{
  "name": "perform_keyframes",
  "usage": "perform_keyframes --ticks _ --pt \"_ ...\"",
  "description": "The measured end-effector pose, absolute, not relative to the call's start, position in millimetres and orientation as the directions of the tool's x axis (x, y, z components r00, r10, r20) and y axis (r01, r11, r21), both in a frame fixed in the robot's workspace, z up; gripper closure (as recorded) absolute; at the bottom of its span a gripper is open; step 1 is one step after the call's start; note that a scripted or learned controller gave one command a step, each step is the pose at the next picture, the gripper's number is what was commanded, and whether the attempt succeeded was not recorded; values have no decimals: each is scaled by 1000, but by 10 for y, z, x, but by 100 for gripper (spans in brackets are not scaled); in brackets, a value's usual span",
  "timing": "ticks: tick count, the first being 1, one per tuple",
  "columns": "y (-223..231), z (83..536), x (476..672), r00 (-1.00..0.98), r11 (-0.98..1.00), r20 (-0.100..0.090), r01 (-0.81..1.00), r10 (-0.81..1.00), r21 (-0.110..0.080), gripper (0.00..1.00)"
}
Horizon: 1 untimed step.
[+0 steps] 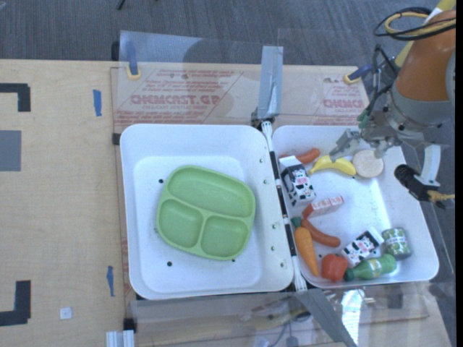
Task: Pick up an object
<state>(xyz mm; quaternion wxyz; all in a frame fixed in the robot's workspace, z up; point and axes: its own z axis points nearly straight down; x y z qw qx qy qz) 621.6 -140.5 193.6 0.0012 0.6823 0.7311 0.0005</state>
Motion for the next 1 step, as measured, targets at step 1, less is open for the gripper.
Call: perform_keyframes --ticks 1 --pt "-1580 1234 6367 -122 122 1 992 993 -3 0"
